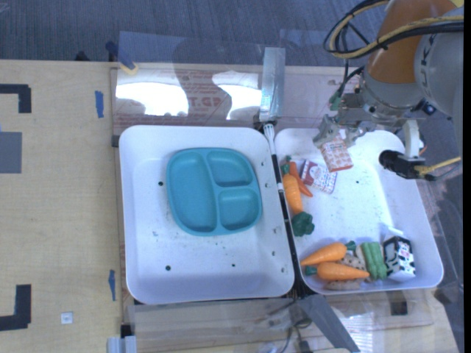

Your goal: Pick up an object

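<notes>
One small red-and-white packet (pixel 337 155) hangs pinched between the fingers of the gripper (pixel 335 140), above the right bin's (pixel 412 197) far edge; its long axis points downward.

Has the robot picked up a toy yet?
It looks partly done: a small red-and-white packet hangs just under the gripper, above the right bin. Whether it is truly gripped is unclear. The carrots still lie in that bin, and the blue plate sits in the left bin.
</notes>
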Tool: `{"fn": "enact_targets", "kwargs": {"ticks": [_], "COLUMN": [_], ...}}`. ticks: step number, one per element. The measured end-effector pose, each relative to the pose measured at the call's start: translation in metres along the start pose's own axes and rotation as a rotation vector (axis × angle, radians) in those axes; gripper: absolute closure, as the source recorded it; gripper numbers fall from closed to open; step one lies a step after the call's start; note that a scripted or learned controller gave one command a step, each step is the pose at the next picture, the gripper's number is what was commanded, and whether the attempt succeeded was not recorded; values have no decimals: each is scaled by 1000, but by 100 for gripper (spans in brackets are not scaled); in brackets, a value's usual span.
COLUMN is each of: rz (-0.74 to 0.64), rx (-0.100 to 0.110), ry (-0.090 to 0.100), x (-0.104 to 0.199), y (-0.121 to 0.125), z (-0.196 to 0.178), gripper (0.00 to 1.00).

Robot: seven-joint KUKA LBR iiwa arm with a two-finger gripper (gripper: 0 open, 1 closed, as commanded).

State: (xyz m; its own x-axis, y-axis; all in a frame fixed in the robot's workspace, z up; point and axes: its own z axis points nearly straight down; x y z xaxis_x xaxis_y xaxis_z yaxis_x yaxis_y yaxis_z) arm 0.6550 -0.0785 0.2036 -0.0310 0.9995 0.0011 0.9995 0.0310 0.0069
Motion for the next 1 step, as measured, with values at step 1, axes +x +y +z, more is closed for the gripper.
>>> {"fn": "enact_targets", "kwargs": {"ticks": [1], "rz": [-29], "rx": [6], "ry": [-1], "x": [43], "y": [14], "z": [-4], "gripper": [100]}}
